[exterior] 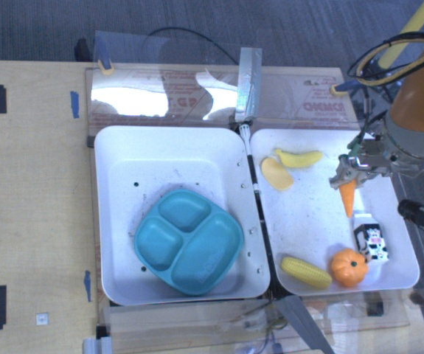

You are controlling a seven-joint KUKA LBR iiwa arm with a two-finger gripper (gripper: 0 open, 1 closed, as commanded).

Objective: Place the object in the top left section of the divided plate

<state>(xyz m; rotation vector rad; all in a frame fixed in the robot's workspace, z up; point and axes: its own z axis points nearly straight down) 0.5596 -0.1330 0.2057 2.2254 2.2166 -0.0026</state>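
Camera view, looking down at a slant on both bins. The arm (418, 109) enters at the right and is cut off by the frame edge, so only its orange band and grey wrist can be made out. The gripper (350, 174) sits over the upper right part of the right bin (307, 220), and its metal parts blur together; the top of an orange carrot (348, 196) stands directly at its tips, but whether it is pinched between them or merely beneath cannot be told. The carrot points downward from there, its lower end free above the bin floor. Just below it lies a small black and white cow figure (372, 243), near the bin's right wall. An orange pumpkin-like fruit (349, 267) and a yellow corn cob (305, 271) lie touching or nearly so along the lower edge. A yellow banana (299, 158) and a pale yellow slice (276, 173) rest close together at the upper left of that bin, beside the divider between bins. The middle of the right bin is open floor. In the left bin (123, 161) a blue divided plate (188, 240) sits turned at an angle toward the lower part, its lower rim close to the bin's front wall. Open white floor lies above and left of the plate.
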